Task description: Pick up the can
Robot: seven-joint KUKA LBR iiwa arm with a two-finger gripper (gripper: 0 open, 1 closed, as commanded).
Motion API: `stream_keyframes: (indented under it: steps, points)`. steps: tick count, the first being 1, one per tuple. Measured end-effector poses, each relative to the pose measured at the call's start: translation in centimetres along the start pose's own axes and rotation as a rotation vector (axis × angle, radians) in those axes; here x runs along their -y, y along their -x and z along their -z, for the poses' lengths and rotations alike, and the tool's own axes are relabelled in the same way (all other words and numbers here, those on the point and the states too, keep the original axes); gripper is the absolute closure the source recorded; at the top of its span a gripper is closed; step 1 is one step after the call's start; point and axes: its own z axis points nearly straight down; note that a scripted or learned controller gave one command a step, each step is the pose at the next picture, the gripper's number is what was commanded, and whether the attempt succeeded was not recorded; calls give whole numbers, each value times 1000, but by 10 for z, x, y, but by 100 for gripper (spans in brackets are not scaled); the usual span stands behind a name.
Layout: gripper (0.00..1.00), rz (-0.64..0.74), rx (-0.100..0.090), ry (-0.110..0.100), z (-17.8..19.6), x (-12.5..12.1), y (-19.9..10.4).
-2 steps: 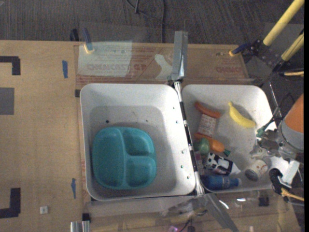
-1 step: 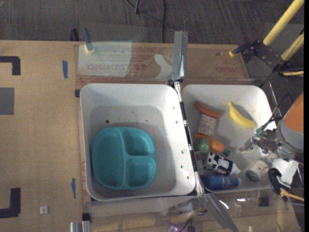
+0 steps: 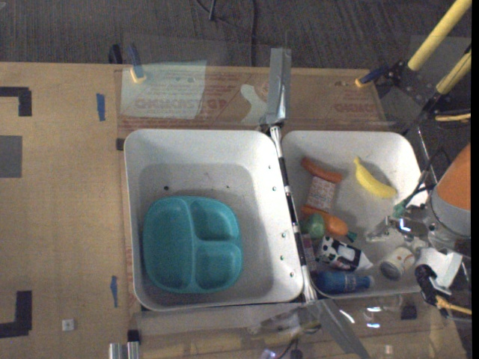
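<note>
Task item: I read the can (image 3: 321,191) as the cylinder with the red ends and white label, lying on its side in the right bin (image 3: 340,144), near the divider.
Neighbours: a banana (image 3: 373,181) lies apart to its right; a blue bottle (image 3: 341,282) sits at the near wall.
Left bin (image 3: 202,146): holds a teal tray (image 3: 192,243).
Claw (image 3: 404,226): at the right bin's right side, well apart from the can; I cannot tell its state.
Progress: I judge nothing done; approach, grasp and lift remain.
Writing: the can's label is too small to read.
</note>
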Motion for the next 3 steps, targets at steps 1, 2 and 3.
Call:
stream_keyframes:
  steps: [1, 2, 3]
  points:
    - [0, -69, 14, 9, -2, -15, -24]
    - [0, -25, -2, 3, 0, -17, -6]
    - [0, 14, -2, 9, 0, -4, 0]
